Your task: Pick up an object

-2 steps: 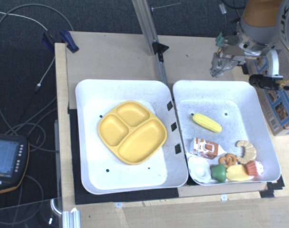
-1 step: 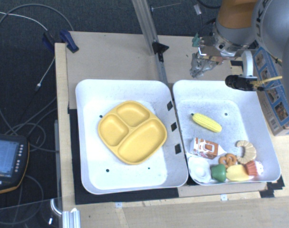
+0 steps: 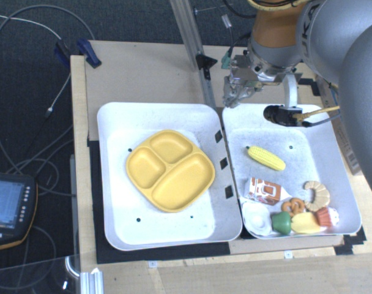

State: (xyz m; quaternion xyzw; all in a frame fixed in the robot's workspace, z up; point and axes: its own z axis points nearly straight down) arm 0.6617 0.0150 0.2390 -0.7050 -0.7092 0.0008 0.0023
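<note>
Toy foods (image 3: 296,216) crowd the right bin's (image 3: 323,158) five-o'clock corner, untouched. The hand (image 3: 234,95) hovers at its eleven-o'clock rim, apparently empty, its spread unreadable. Picking remains undone.

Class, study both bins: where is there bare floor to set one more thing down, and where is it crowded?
Left bin: bare floor all round the yellow plate, widest along the near edge. Right bin: bare between the corn cob and the right wall. Crowded: its near edge, from the carton to the right corner.
</note>
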